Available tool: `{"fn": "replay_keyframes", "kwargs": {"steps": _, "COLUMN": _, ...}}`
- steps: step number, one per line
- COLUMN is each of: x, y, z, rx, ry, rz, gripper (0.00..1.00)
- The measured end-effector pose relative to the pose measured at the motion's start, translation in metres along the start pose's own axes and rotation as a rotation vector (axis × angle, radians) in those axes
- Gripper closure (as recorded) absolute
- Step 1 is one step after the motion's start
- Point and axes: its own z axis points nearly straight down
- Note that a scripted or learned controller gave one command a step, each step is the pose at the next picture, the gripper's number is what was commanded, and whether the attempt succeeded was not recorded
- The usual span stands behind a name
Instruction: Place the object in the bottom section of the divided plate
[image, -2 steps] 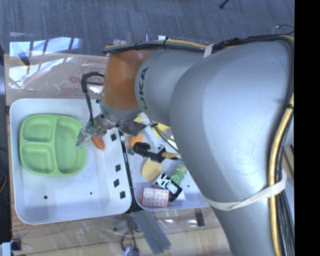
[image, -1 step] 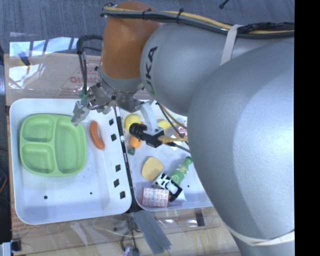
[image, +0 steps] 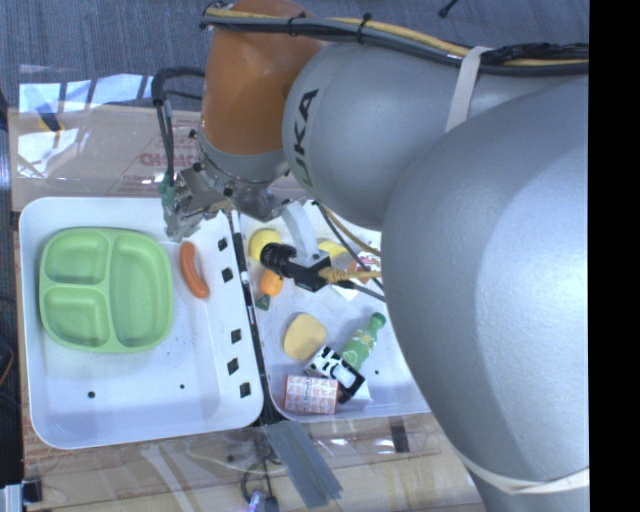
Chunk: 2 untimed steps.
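Note:
A green divided plate (image: 104, 289) lies in the left bin (image: 120, 410), with two small sections on its left and one large section on its right. All three sections are bare. An orange sausage-shaped object (image: 194, 270) lies on the bin floor just right of the plate. My gripper (image: 180, 212) hangs at the left bin's far right corner, just above the orange object's upper end. Nothing shows between its tips.
The right bin (image: 400, 400) holds a yellow round piece (image: 262, 241), a small orange piece (image: 266, 298), a pale yellow lump (image: 303, 336), a green bottle (image: 361, 344), a black-and-white item (image: 335, 369) and a pink patterned can (image: 309, 394). The arm covers the right side.

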Motion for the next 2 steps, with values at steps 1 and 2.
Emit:
{"fn": "replay_keyframes", "kwargs": {"steps": 1, "x": -0.0090, "y": -0.0146, "z": -0.0366, "rx": -0.009, "ry": 0.000, "rz": -0.149, "gripper": 1.00}}
{"fn": "replay_keyframes", "kwargs": {"steps": 2, "x": -0.0088, "y": -0.0146, "z": -0.0366, "rx": -0.009, "ry": 0.000, "rz": -0.150, "gripper": 0.00}}
